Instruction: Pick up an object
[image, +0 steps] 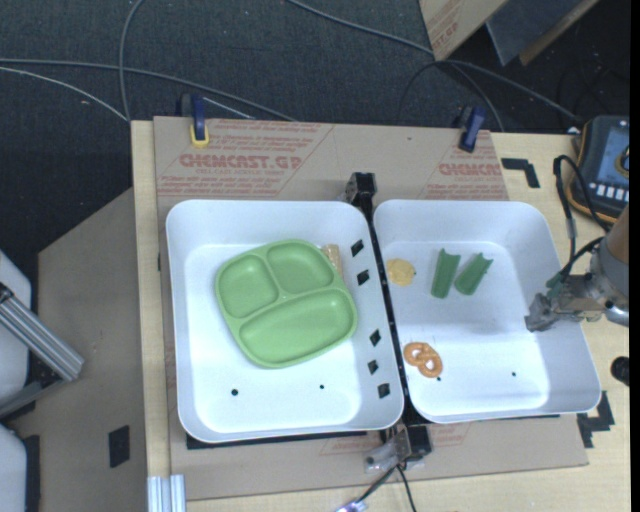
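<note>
Seeing gripper (542, 310) low at right bin (520, 400) right wall, nothing betw fingers; can't tell if apart or together. Two green pieces (459, 273), pretzel (423, 358), yellow disc (401, 272) in right bin; green tray (286, 302) in left bin (270, 405).

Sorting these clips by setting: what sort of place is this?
Most likely a robotics lab bench, not a kitchen: two white bins clamped to a board, loose cables on the dark floor, and toy-like items such as a green divided plate.
</note>
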